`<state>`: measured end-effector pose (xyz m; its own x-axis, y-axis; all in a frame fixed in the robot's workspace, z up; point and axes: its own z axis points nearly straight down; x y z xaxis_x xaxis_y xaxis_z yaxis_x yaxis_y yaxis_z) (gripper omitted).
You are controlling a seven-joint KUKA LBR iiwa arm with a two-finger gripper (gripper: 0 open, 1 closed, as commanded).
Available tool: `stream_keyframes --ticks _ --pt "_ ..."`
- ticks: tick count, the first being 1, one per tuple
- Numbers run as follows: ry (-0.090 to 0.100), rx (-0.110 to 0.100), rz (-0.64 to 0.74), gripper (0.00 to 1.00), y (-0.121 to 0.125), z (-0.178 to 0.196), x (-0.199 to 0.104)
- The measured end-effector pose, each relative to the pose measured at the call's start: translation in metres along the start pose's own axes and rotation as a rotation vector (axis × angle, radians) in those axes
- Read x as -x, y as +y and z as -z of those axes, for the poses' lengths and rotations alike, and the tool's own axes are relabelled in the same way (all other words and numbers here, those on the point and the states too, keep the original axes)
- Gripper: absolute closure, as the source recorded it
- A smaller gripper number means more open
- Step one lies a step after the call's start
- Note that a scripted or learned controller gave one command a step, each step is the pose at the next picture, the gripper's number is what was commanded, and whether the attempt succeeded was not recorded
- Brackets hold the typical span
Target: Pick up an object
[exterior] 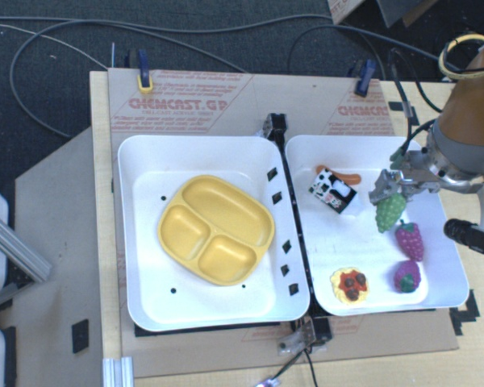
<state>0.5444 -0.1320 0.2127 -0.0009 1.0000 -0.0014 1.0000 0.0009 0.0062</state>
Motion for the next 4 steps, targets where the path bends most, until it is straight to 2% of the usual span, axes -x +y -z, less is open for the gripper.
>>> stream_keyframes --ticks 1,2,3,4 --pt "0.001 -0.004 0.0 1.0 0.001 0.009 0.0" --pt "0.003 -0.004 0.005 1.0 0.012 0.018 -0.051" --pt "0.003 -0.004 0.005 1.0 0.012 0.027 -0.104" --pt "0.003 -0.008 0.003 1.0 0.014 0.02 -0.147"
